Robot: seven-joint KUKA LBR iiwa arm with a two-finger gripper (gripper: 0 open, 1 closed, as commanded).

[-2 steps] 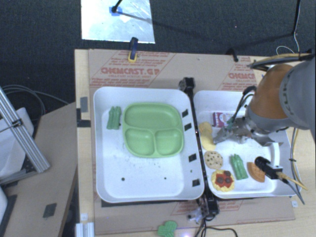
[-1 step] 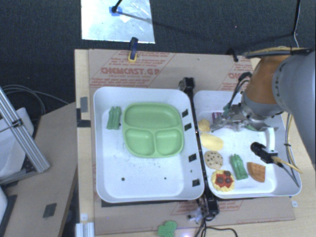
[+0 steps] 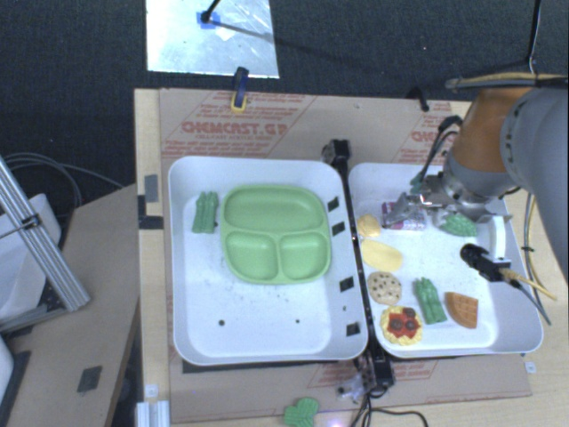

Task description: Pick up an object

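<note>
My gripper [image 3: 414, 205] hangs low over the back of the right bin [image 3: 516, 332], reaching in from the right. Directly beneath its tip lies a small purple and white packet [image 3: 399, 217]; whether the gripper touches it I cannot tell. A green leafy piece [image 3: 460, 226] rests just right of the gripper. Further forward in the same bin are two yellow pieces [image 3: 381, 256], a cookie [image 3: 384, 286], a green asparagus bundle [image 3: 429, 300], a waffle wedge [image 3: 461, 310] and a small pizza [image 3: 402, 325].
The left bin [image 3: 191, 327] holds a green divided plate [image 3: 276, 235] and a green bean bundle [image 3: 205, 212] at its left. A black divider [image 3: 348, 238] runs between the bins. A green toy [image 3: 302, 410] lies off the bench at the front.
</note>
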